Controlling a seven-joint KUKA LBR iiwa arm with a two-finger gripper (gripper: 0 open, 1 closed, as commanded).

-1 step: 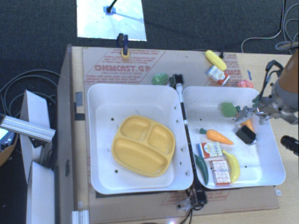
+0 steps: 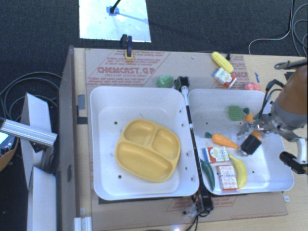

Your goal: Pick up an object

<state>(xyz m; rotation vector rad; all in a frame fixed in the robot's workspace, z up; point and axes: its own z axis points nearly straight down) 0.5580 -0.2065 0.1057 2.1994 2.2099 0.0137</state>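
The end effector [image 2: 256,127] is seen over the right-hand part of the right bin [image 2: 263,178], and whether it is wide or narrow cannot be told. A small orange item [image 2: 249,118] and a green knobbly toy [image 2: 235,113] are found just beside it, while a toy carrot [image 2: 224,140], a banana [image 2: 240,171] and a small carton [image 2: 218,154] lie towards the bin's front. A yellow divided plate [image 2: 147,149] is set in the left bin [image 2: 106,129].

My arm [image 2: 292,99] reaches in over the right bin [image 2: 211,96] at its right edge, and my gripper [image 2: 253,127] hangs low right of its middle.
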